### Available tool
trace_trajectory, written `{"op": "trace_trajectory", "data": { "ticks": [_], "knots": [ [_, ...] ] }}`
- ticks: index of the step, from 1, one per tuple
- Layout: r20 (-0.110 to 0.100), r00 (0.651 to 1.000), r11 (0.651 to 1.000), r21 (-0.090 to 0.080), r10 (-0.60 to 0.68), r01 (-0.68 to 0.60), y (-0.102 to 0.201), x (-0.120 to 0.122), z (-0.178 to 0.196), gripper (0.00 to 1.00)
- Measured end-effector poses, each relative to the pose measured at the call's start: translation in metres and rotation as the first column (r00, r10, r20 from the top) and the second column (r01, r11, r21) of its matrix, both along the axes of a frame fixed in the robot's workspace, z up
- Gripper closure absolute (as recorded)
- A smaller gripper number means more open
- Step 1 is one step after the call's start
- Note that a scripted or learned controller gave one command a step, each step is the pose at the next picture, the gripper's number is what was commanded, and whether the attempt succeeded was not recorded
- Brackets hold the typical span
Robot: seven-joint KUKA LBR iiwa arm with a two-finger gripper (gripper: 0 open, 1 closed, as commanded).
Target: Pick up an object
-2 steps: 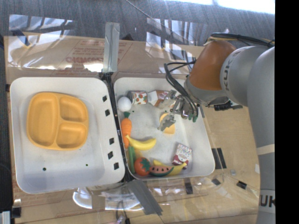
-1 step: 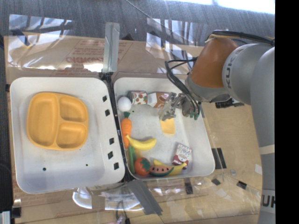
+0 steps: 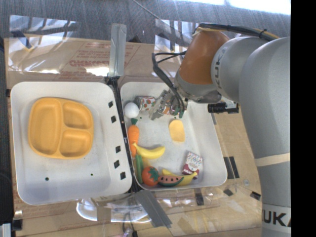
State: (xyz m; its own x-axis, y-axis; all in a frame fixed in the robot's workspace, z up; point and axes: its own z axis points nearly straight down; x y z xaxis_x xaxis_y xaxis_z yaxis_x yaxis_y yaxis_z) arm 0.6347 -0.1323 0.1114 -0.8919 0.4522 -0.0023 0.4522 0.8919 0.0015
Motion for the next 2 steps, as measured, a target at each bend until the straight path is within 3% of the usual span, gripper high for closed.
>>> {"op": "trace_trajectory", "data": {
  "ticks": [1,2],
  "knots": [
    [-0.029,1.000,1.000,0.006,-0.002,0.002,-0.001,-0.006,-0.004,0.00],
    [-0.051,0.985,0.986,-0.005,-0.167,0.167,0.001,0.000,-0.024,0.00]
  ]
}}
